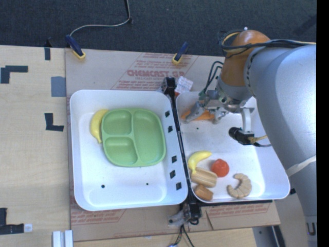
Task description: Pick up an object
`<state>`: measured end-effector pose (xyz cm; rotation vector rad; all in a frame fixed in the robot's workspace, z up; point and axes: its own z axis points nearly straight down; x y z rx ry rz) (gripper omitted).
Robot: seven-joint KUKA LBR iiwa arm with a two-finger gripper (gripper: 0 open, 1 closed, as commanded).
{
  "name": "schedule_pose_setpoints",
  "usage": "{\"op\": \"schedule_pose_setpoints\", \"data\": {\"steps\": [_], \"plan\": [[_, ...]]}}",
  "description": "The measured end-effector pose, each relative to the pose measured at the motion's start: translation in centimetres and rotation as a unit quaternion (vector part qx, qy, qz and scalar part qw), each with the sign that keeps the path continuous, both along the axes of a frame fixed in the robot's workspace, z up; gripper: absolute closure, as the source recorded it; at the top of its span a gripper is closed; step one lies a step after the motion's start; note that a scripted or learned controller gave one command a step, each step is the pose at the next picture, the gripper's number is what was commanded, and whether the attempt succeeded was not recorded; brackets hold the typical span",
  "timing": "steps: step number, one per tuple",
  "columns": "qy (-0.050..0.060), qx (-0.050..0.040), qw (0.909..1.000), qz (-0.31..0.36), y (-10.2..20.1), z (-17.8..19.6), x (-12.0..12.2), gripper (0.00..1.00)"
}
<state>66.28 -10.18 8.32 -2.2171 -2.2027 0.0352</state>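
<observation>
Camera view shows the fingers (198,112) low over the far part of the right bin (267,161), spread apart around an orange piece (204,116) that lies on the bin floor between them; whether they touch it I cannot tell. Nearer the front of the same bin lie a small yellow banana (198,159), a red tomato (220,167), two hot-dog buns (203,178) and a croissant (239,186), all well apart from the fingers. The left bin (82,153) holds a green divided plate (133,137) with a yellow banana (95,124) tucked against its left edge. Both bins rest on the cardboard-covered worktop (118,71).
</observation>
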Motion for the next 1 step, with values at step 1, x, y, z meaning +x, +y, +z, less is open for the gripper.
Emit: {"op": "schedule_pose_setpoints", "data": {"steps": [1], "plan": [[0.000,-0.0005,1.0000,0.000,0.06,0.00,-0.01,0.00]]}}
